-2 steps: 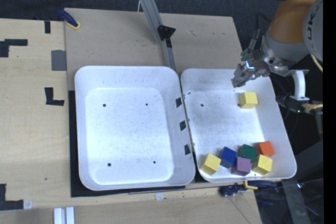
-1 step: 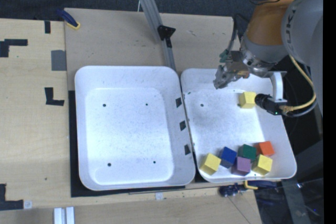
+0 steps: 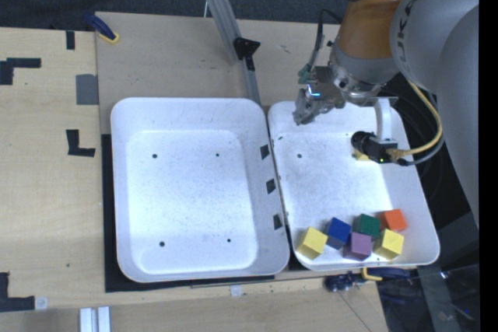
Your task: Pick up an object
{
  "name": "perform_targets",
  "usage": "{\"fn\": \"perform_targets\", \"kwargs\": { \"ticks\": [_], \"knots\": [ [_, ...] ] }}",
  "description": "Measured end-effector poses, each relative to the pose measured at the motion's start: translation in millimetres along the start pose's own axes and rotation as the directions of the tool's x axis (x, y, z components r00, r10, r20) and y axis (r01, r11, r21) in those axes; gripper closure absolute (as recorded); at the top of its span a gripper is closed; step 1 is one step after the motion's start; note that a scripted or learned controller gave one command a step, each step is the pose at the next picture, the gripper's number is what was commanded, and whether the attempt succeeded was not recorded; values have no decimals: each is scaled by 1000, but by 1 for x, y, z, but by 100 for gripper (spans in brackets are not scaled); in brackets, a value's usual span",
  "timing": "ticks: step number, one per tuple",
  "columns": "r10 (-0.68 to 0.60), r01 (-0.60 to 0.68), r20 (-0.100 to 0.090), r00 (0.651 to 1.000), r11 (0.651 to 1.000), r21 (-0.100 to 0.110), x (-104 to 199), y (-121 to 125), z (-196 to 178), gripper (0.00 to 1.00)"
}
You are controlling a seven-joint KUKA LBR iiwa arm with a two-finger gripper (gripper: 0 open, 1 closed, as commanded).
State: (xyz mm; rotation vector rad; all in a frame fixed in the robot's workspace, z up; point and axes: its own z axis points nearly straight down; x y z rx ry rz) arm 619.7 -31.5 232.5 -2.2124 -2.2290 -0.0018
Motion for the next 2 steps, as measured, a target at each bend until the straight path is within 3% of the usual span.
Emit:
{"fn": "perform_targets", "kwargs": {
  "ticks": [2],
  "knots": [
    [1,-1,1,1000,1000,3,112,12,9,100]
  ]
}}
